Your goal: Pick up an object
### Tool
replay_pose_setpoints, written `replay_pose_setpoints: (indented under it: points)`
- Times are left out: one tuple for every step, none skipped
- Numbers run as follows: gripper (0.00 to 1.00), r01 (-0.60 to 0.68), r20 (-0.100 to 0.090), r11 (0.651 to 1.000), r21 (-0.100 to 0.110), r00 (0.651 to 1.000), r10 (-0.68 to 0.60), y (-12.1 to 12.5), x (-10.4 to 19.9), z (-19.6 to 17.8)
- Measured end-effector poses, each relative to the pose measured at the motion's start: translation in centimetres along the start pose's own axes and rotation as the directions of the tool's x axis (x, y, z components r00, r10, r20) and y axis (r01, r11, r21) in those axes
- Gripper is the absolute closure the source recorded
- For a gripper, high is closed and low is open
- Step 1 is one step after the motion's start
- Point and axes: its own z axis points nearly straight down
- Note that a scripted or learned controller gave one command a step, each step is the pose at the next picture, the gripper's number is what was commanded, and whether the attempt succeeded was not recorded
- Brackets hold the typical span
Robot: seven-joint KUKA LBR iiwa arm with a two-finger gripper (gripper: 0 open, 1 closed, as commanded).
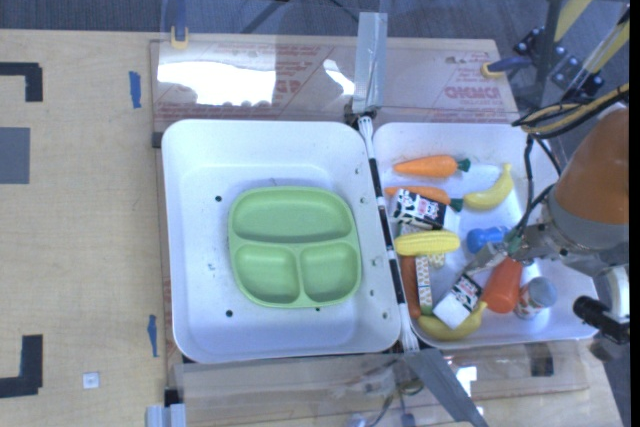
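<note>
1. Bottle, orange-red, was the likely target, lying in the right bin toward its 5 o'clock corner.
2. Gripper sat right above its top end; couldn't tell whether the jaws were apart or together.
3. Long axis ran roughly 1-to-7 o'clock, so I'd close across the narrow width.
4. Silver can was touching at 3 o'clock, easy to snag.
</note>
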Motion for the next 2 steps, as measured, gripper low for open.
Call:
replay_pose_setpoints:
  points:
    - [1.00,-0.004,0.003,1.000,-0.006,1.000,0.004,0.1,-0.2,-1.1]
    - [1.00,0.014,0.002,1.000,0.000,1.000,-0.014,4.8,-0.9,-10.7]
